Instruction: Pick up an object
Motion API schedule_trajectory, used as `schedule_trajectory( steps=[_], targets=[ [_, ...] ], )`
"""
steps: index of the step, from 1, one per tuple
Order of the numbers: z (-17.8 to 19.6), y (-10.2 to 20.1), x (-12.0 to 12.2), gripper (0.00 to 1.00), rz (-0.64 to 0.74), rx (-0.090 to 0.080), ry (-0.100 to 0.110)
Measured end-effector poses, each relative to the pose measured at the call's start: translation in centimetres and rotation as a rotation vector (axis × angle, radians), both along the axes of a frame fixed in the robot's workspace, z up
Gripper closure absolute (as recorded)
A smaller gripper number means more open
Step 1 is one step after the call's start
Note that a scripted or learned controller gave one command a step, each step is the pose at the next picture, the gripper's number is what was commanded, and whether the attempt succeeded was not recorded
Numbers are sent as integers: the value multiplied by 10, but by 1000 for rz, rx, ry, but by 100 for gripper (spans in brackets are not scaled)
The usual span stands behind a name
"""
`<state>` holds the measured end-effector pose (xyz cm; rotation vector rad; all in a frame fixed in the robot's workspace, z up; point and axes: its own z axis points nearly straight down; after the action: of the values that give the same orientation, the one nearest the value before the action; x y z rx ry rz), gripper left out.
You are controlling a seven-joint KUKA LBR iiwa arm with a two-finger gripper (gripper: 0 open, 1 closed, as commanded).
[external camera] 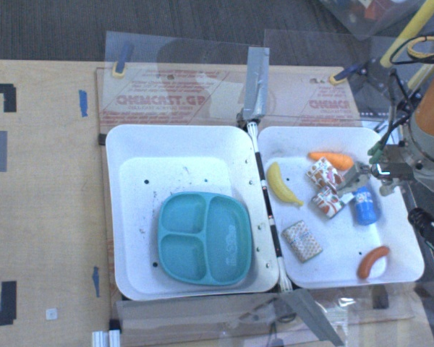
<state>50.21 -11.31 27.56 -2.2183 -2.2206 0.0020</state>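
Nearest my camera, at the front of the right white plastic bin point(412, 266), lies a small orange-red sausage-shaped toy point(372, 261), well apart from the arm. My likely target sits farther back: a blue cylindrical can point(364, 207) standing just below the grey two-finger gripper point(363, 178), which reaches in from the right. I cannot tell how far open the fingers are, and I see nothing held between them.

To do this step well I would centre over the can before descending, since a red-and-white printed packet point(327, 186) lies just beside it on the left and could be nudged or caught instead.

Outward from there: an orange carrot-shaped toy point(331, 160) near the back wall, a yellow banana point(280, 183) by the divider, and a speckled grey rectangular block point(302, 240) toward the front.

The left white bin point(123, 157) holds 1 teal plastic tray point(204, 238) with 3 compartments. Both bins rest on a pale wooden table point(43, 194) marked with black and blue tape; dark carpet point(130, 6) lies beyond.
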Motion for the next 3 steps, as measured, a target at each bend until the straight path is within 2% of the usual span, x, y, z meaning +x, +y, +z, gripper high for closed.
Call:
schedule_trajectory(
  steps=[1, 2, 3],
  targets=[
    [-128, -32, 45, 0, -60, -1, -1],
    [-188, -25, 65, 0, -61, -2, -9],
    [-177, -27, 65, 100, -66, -4, -14]
  ],
)
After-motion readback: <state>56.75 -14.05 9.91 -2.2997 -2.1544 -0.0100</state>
